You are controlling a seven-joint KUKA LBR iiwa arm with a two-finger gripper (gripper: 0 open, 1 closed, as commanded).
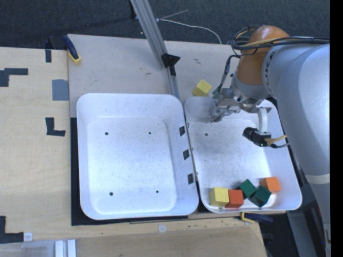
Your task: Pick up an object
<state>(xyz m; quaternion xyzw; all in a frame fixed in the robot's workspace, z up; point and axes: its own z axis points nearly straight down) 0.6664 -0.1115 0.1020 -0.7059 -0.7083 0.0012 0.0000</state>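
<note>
Several small blocks lie along the near edge of the right bin (214, 143): a yellow block (218, 196), a red block (235, 198), two dark green blocks (247, 188) (261, 196) and an orange block (272, 184). Another yellow block (202, 88) rests on the bench just beyond the right bin's far left corner. My gripper (218, 113) hangs low over the far left part of the right bin, a short way right of and nearer than that yellow block. It is far from the cluster of blocks at the near edge.
The left bin (128, 154) sits beside the right one, their rims touching in the middle. A slanted metal rail (155, 33) runs down from the top to the bins' far junction. A black cable fitting (257, 136) hangs off the wrist over the right bin.
</note>
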